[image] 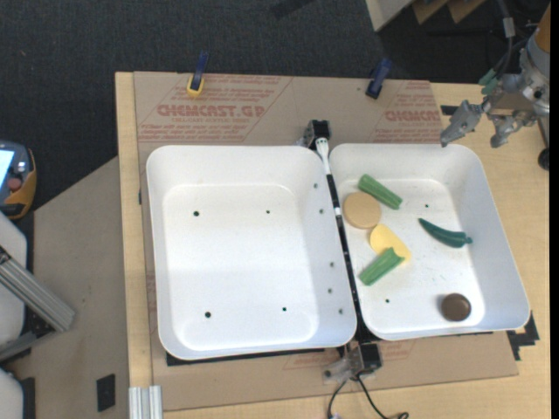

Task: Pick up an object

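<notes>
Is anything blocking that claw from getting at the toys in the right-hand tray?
Nothing visible does. The gripper hovers above the far right corner of the right bin, jaws spread. The nearest pieces, a green stick and a dark green curved piece, lie uncovered on the bin floor.

Grey metal pincer, black cables

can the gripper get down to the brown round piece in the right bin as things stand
Probably yes. The brown round piece lies alone near the right bin's front corner, nothing over it; the gripper hangs above the far rim.
</notes>
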### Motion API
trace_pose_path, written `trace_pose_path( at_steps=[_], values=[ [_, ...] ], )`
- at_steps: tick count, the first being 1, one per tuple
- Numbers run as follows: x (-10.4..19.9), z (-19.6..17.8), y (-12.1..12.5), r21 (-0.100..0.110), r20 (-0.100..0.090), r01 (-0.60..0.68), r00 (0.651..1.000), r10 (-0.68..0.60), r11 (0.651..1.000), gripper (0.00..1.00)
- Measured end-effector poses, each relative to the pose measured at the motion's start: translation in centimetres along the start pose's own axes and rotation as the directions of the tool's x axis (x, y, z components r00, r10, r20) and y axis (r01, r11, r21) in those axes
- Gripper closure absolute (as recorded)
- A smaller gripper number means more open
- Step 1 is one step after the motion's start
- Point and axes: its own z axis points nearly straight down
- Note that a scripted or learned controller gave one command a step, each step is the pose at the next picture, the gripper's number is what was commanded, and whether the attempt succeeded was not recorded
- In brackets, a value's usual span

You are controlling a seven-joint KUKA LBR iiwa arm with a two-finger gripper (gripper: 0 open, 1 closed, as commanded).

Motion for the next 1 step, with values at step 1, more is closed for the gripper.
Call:
trace_pose_path(
  at_steps=[1],
  values=[
    [0.0, -1.12, 0.07, -0.004, 0.001, 0.001, 1.0, -0.001, 1.0, 1.0]
  ],
)
